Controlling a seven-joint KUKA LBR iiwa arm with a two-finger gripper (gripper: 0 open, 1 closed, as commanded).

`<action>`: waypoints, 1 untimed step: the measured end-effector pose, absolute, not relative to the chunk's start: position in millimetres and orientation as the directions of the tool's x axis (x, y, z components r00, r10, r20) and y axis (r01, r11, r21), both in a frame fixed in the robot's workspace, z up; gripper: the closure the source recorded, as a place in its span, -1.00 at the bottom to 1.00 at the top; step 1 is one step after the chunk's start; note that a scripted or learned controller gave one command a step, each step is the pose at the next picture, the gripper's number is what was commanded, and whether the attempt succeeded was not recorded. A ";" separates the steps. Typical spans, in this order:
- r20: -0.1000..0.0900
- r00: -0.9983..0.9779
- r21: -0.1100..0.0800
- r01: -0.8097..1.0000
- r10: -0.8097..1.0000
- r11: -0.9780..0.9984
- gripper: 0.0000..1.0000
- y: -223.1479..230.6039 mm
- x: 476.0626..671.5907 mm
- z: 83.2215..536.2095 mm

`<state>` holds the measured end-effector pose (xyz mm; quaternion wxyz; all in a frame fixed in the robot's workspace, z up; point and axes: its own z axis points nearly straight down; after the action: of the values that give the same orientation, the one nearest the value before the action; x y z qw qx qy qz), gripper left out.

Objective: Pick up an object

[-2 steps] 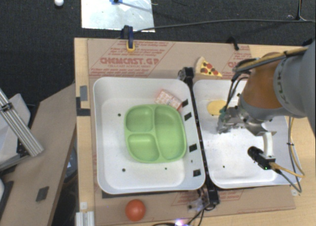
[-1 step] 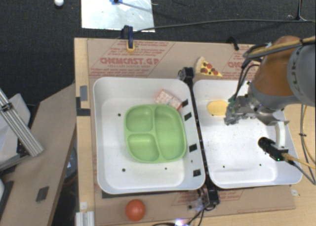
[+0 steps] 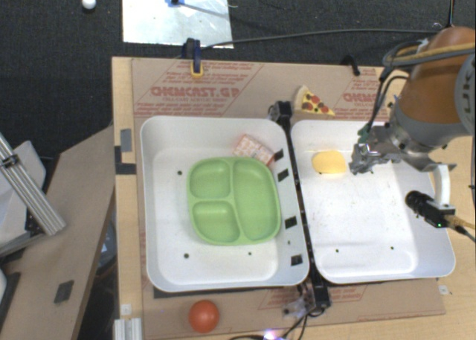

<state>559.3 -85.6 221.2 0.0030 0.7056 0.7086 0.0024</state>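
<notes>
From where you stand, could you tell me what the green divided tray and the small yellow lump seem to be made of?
The green divided tray looks like moulded plastic, matte: uniform colour, rounded compartment ridges. The small yellow lump, beside the gripper, looks like smooth plastic or rubber, perhaps toy food; too small to be sure.

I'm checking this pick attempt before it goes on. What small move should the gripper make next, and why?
Probably a short shift left, then down: the gripper sits just right of the yellow object in the right bin, beside it rather than over it.
</notes>
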 end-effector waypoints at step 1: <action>-0.001 -0.005 0.006 1.000 1.000 0.005 1.00 -85.7 560.6 274.5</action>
<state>560.6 -85.7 274.5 0.0023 0.7054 0.7088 0.0017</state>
